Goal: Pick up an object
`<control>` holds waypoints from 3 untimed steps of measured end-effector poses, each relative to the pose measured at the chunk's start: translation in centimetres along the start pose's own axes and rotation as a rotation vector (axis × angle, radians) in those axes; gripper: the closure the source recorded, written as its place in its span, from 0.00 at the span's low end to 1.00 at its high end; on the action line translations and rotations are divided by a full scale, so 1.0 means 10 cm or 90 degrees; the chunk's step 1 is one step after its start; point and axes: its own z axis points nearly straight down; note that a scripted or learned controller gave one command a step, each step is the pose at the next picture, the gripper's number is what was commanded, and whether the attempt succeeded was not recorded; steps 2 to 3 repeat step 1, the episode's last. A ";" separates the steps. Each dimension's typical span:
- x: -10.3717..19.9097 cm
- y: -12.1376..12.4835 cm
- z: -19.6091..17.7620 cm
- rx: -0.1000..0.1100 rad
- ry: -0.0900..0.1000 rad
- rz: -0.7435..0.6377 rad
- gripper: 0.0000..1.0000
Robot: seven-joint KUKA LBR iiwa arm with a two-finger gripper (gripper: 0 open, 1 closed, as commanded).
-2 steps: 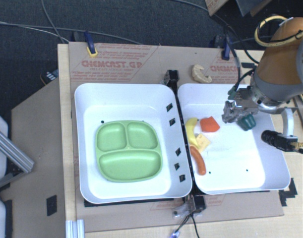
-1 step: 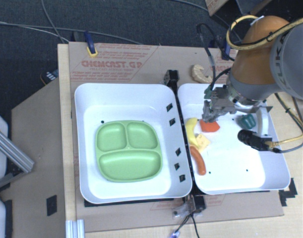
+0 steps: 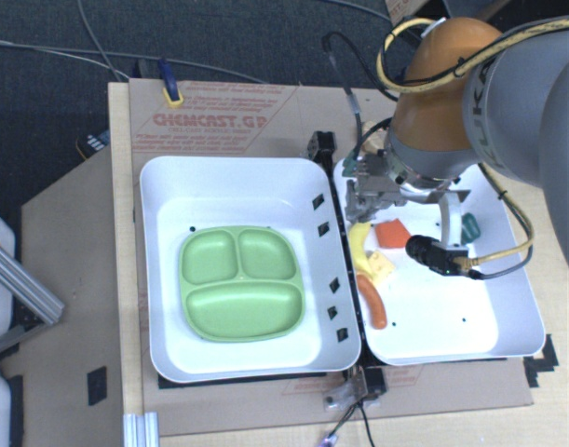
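In the right bin (image 3: 470, 333) several small things lie near its left wall. A yellow banana-shaped piece (image 3: 359, 244) and a pale yellow chunk (image 3: 377, 266) sit together, an orange-red block (image 3: 391, 234) beside them, and a red-orange sausage-shaped piece (image 3: 372, 302) closer to the front. A small green thing (image 3: 469, 226) lies toward the right, partly hidden by the arm. My gripper (image 3: 363, 201) hangs low over the bin's back left part, just above the yellow piece and the orange-red block.
The left bin (image 3: 163, 250) holds a green divided plate (image 3: 241, 282). A ridge with black clips (image 3: 336, 250) separates the two bins. The bulky grey and orange arm (image 3: 452, 91) covers the back of the right bin.
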 end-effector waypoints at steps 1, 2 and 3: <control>0.57 -0.08 0.08 0.003 0.000 0.001 1.00; 0.57 -0.08 0.08 0.003 0.000 0.001 1.00; 0.57 -0.08 0.08 0.003 0.000 0.001 1.00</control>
